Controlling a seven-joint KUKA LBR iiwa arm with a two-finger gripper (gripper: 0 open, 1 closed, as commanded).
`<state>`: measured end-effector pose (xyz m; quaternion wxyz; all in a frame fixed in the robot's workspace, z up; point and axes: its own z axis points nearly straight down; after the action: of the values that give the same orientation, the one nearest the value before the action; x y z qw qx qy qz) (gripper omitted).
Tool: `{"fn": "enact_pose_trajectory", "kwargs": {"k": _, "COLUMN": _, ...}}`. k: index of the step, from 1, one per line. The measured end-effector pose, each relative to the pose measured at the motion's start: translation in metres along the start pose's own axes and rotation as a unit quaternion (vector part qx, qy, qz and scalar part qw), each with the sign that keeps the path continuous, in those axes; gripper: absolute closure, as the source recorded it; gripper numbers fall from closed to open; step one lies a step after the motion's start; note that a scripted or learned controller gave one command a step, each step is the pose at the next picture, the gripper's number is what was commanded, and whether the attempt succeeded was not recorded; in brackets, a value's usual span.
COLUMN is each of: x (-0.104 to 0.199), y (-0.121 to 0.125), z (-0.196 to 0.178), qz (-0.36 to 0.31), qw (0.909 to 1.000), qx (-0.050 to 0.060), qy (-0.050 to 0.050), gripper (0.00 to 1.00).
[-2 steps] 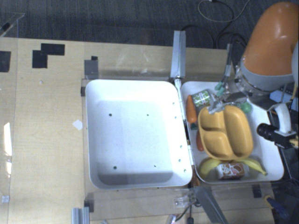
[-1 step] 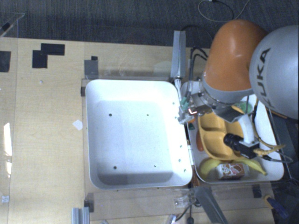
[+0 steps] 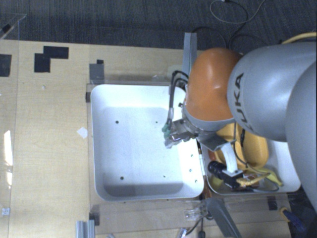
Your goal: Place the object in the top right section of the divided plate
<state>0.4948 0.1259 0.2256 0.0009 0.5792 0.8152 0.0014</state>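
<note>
My gripper [image 3: 173, 133] hangs low over the right side of the left white bin [image 3: 129, 148], close to its right wall. The grey arm and its orange band cover most of the right bin. A plate with a grey rim [image 3: 218, 186] lies at the near end of the right bin, and its sections are largely hidden under the arm. A banana-like yellow object [image 3: 258, 175] lies across the plate. A rounder yellow object [image 3: 256, 148] sits just behind it. I see nothing held at the gripper.
The left bin's floor shows a few small dark dots. The right bin's white rim [image 3: 290, 182] shows at the near right. Black shapes [image 3: 49, 56] mark the wooden bench at the far left. A metal post [image 3: 190, 48] stands behind the bins.
</note>
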Motion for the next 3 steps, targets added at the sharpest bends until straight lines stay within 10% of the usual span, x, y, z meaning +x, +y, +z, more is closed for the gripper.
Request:
{"fn": "enact_pose_trajectory", "kwargs": {"k": 1, "x": 0.086, "y": 0.020, "z": 0.119, "qz": -0.026, "qw": 0.9997, "qx": 0.002, "qy": 0.000, "gripper": 1.00}}
{"fn": "enact_pose_trajectory", "kwargs": {"k": 2, "x": 0.086, "y": 0.020, "z": 0.119, "qz": -0.026, "qw": 0.9997, "qx": 0.002, "qy": 0.000, "gripper": 0.00}}
{"fn": "enact_pose_trajectory", "kwargs": {"k": 3, "x": 0.045, "y": 0.011, "z": 0.135, "qz": -0.018, "qw": 0.9998, "qx": -0.006, "qy": 0.001, "gripper": 0.00}}
